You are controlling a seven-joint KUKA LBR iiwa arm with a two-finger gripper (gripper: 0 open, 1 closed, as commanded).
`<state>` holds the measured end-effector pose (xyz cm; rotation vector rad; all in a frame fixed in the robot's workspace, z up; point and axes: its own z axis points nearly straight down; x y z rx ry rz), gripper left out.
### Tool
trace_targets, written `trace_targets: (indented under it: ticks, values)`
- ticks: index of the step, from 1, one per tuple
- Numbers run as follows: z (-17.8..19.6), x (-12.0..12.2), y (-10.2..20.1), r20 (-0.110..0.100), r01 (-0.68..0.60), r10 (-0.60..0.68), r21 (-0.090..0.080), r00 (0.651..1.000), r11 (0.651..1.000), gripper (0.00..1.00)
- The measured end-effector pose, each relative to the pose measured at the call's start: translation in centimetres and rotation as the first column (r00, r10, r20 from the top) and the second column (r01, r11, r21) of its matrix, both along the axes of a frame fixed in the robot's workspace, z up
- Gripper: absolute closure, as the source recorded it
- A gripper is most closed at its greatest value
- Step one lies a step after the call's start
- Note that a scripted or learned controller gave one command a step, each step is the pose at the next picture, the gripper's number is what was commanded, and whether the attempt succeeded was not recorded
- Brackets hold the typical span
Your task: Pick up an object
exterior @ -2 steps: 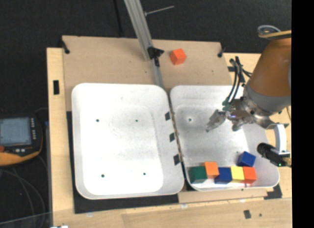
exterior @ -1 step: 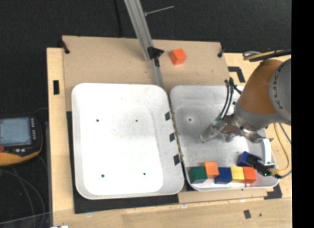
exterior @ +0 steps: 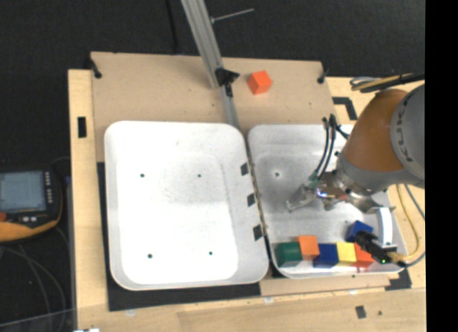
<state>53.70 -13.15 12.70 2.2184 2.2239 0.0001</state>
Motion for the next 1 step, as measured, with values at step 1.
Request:
trace_targets:
  ticks: [1]
  values:
    - [-2.97,-2.98,-1.00,0.005,0.004,-0.004,-0.002,1.000,1.000,0.00]
